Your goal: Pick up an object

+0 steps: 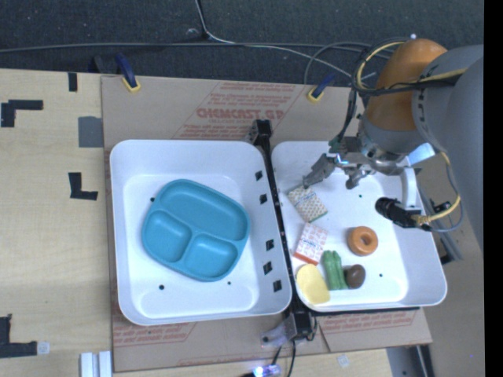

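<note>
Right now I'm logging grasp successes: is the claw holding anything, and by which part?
Nothing is held. The claw hangs open over the right bin, above the checkered packet, with nothing between its fingers.

— What colour are the two bins?
— Both white: the left bin [126, 234] holds a light blue divided plate [195, 229].
— And in the right bin [424, 285]?
— A packet [308, 204] with a fine checked pattern, a white card [312, 243] with red and green marks, a yellow piece [313, 284], a green one [334, 270], a dark brown one [355, 275] and an orange-brown doughnut [362, 240].
— The arm?
— Grey arm [464, 116] with an orange band [405, 81]. The board [236, 112] beneath is brown with red print.
</note>
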Available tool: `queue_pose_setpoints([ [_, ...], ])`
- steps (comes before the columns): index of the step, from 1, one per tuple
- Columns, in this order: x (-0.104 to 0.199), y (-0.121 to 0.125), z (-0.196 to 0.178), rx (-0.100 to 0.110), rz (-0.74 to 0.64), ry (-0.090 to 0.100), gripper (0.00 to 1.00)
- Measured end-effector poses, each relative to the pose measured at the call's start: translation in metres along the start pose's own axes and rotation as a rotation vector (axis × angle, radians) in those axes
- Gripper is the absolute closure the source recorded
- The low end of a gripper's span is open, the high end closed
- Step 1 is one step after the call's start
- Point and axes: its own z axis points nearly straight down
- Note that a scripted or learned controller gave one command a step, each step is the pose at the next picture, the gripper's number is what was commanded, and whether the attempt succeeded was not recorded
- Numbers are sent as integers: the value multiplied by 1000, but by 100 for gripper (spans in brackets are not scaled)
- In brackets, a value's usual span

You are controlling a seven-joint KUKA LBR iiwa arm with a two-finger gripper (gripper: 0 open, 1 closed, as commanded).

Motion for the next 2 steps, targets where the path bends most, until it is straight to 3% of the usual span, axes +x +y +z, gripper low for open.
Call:
queue_pose_setpoints([
  [1, -2, 3, 45, -1, 0, 0, 0],
  [2, -2, 5, 66, -7, 0, 0, 0],
])
